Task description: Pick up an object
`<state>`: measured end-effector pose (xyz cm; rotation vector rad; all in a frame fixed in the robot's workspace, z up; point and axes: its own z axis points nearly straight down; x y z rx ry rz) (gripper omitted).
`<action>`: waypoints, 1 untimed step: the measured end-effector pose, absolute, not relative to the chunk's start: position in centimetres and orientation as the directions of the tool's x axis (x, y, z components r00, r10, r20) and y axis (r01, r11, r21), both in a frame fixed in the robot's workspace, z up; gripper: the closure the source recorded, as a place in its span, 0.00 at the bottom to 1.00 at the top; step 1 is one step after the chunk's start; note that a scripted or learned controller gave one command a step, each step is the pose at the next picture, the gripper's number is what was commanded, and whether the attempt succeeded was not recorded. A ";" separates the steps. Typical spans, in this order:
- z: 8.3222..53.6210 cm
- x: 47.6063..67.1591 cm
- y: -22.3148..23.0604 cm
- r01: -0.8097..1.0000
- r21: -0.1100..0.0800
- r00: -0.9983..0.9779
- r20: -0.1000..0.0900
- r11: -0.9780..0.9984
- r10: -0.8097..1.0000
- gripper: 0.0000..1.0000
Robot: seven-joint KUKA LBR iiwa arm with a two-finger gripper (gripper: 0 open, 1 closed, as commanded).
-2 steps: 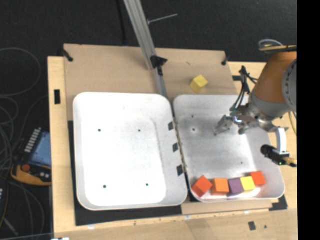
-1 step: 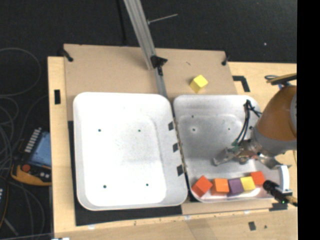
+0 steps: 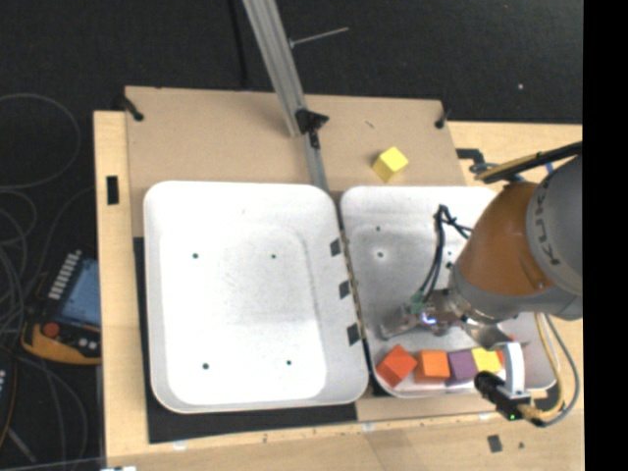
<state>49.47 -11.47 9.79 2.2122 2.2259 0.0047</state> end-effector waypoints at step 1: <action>9.8 49.5 -11.7 1.000 0.005 0.005 0.000 -0.005 1.000 0.00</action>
